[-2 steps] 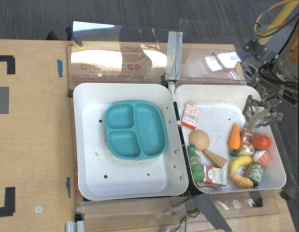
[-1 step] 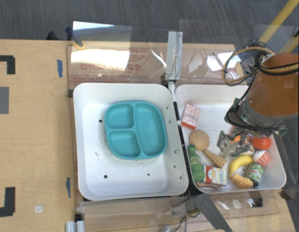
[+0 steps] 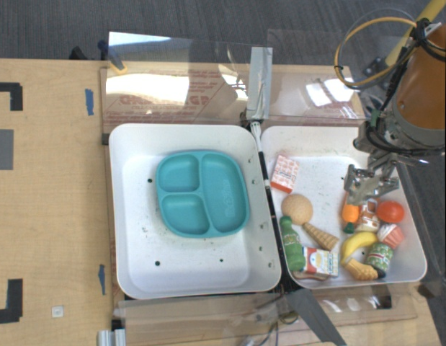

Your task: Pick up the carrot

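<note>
Carrot point(image 3: 351, 213) lies in the right bin point(image 3: 413, 265), directly under our gripper point(image 3: 367, 186).
Our arm point(image 3: 421, 99) reaches in from the right, wrist pointing down; we cannot tell the finger state. A tomato point(image 3: 390, 211) and banana point(image 3: 357, 244) sit nearby, and the left bin point(image 3: 129, 251) holds a teal plate point(image 3: 202, 192) on the cardboard-covered bench point(image 3: 42, 193).

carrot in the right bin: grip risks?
The carrot looks like small, smooth toy plastic, so probably rigid and light but slippery. Its tapered shape may squirt from the jaws. The banana and tomato crowd it, so a nudge likely shifts them.
</note>
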Robot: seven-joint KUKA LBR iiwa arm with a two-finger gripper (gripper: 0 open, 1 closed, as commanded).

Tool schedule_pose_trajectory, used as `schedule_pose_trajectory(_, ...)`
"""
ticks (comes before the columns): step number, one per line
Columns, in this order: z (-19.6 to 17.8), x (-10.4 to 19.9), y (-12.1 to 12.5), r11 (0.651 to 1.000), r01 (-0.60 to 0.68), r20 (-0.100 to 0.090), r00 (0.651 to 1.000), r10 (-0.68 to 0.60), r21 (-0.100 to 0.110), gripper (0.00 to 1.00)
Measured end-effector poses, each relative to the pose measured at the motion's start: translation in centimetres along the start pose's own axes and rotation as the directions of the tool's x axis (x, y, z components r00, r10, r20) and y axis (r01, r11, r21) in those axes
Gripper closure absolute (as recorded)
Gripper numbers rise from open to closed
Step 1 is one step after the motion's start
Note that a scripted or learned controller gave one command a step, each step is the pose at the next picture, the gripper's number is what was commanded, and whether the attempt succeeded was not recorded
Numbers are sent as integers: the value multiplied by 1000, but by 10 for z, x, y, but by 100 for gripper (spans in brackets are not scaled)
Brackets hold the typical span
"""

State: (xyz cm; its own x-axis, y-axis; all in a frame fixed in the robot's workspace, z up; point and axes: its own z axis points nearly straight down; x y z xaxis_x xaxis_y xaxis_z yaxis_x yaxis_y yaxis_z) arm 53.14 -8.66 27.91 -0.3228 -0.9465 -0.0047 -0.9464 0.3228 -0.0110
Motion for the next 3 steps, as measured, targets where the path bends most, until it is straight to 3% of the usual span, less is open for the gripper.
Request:
schedule_pose_trajectory(1,152,80,31,999,-30,-3,1000,30,-15,100)
schedule_pose_trajectory(2,187,52,19,963,-269,-6,963,269,0,100)
schedule_pose_trajectory(3,27,4,49,957,-290,2,957,290,6,100)
